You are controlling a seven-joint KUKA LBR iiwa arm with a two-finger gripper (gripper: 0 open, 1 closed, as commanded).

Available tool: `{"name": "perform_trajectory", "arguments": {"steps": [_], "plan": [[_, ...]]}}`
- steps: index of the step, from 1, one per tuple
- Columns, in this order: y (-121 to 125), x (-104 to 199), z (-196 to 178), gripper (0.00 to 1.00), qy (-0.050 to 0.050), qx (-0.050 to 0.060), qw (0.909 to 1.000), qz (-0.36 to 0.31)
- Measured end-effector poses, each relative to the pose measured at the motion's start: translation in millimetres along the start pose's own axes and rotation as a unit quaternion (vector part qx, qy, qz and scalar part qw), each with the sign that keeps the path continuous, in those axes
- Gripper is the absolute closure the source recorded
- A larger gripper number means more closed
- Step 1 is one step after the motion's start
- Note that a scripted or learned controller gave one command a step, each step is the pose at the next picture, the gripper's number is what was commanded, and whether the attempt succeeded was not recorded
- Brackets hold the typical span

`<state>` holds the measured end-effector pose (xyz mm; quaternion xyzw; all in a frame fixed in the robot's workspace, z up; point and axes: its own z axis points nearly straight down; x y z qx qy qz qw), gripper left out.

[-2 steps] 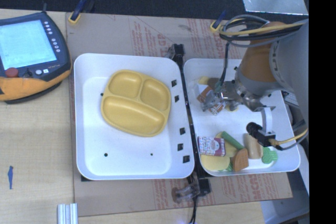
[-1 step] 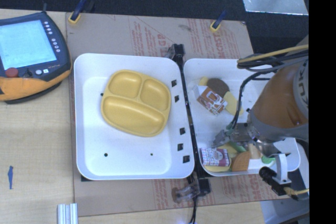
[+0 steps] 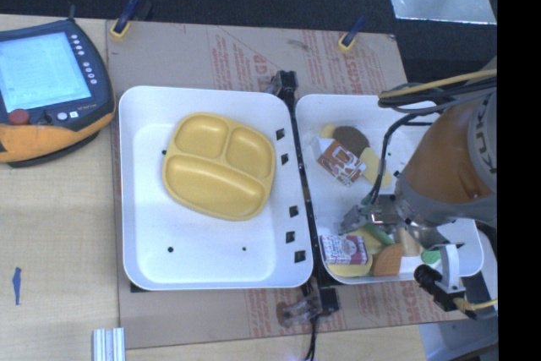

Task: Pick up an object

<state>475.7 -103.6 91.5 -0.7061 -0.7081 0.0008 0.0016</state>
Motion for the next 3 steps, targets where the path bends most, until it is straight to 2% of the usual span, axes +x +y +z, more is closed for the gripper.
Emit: {"name": "perform_trajectory", "arguments": {"steps": [1, 2, 3], "plan": [[0, 8, 0, 0.0, 0.0, 0.0, 1.0, -0.002], [10, 2, 0, 0.0, 0.0, -0.001, 1.0, 0.0], [17, 11, 0, 0.0, -0.001, -0.001, 1.0, -0.002]]}}
